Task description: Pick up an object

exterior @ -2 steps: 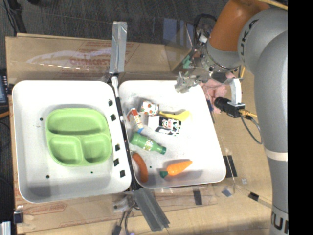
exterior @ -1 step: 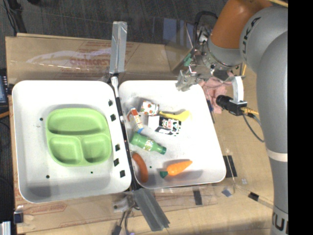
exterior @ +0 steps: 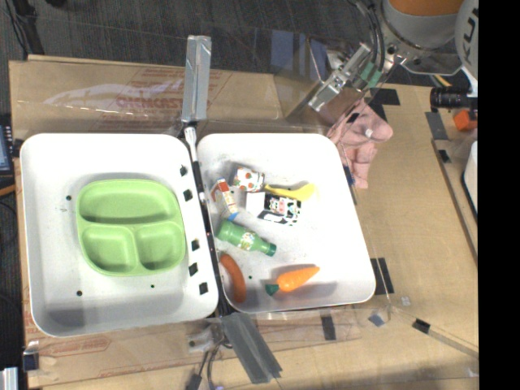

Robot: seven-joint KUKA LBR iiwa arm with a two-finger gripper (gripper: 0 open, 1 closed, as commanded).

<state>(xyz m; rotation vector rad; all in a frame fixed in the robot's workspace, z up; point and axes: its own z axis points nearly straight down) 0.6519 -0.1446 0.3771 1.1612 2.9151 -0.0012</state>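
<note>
Two white bins sit side by side on the bench. The left bin [exterior: 49, 299] holds one thing, a green tray [exterior: 130, 226] with three parts. The right bin [exterior: 345, 242] holds six small things. A carrot [exterior: 294, 279] lies near the front edge. A green bottle [exterior: 246, 240] lies on its side in the middle. A brown and red thing [exterior: 234, 275] rests by the wall between the bins. A black and white carton [exterior: 279, 207] lies flat, with a yellow piece [exterior: 294, 191] just beyond it. A small box [exterior: 248, 179] and a thin tube [exterior: 226, 198] lie on the far left side of this bin. One pink soft thing [exterior: 360, 140] hangs over the far right corner, partly outside the bin. The gripper [exterior: 333, 92] hangs above it, past the bin's far edge, and its fingers touch nothing; it is too hard to see if they are spread or pressed together. The bench top [exterior: 406, 218] is brown card with bits of black tape. The floor [exterior: 268, 6] behind is dark.
</note>
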